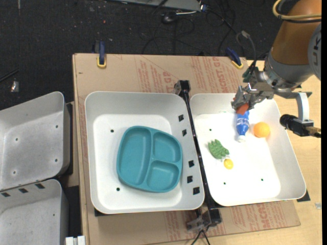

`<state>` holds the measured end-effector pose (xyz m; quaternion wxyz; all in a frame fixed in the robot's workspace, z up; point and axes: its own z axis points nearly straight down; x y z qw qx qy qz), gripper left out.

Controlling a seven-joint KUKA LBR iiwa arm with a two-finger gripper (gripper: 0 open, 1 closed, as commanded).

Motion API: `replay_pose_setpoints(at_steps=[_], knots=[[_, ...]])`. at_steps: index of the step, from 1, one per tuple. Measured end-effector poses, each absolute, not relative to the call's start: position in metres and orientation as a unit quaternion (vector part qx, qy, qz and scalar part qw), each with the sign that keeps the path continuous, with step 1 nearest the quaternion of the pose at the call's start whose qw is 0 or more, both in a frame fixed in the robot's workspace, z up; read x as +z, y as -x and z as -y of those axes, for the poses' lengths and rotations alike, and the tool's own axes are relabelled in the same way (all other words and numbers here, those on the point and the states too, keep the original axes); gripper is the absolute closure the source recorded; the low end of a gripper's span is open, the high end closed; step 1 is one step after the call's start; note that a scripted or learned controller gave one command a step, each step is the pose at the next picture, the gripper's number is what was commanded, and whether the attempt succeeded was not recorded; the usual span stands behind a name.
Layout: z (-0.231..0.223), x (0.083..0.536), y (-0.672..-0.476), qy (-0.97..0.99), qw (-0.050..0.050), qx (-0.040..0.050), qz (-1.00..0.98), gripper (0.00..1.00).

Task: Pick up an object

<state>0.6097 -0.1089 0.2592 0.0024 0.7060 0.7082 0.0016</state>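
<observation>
Tool (pixel 244 105) sits at the top end of the blue-and-white tube (pixel 242 125); its grip state cannot be determined. The tube lies just left of the orange ball (pixel 262 129), in the right bin (pixel 286 188).

Teal tray (pixel 149 160) smooth plastic (slight sheen); white bins (pixel 97 137) matt plastic; bench board (pixel 153 70) printed cardboard.

Red lettering is printed on the brown cardboard sheet (pixel 138 68) under the bins, upside down and partly covered; fragments show near its far and near edges, none clearly legible
</observation>
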Motion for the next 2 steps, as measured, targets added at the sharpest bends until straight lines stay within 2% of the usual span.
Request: replay_pose_setpoints(at_steps=[1,2], knots=[[0.046,0.259,-0.606,-0.704,-0.001,0.0005,-0.71,1.0],[0.003,0.248,-0.605,-0.705,-0.001,0.0,-0.71,1.0]])
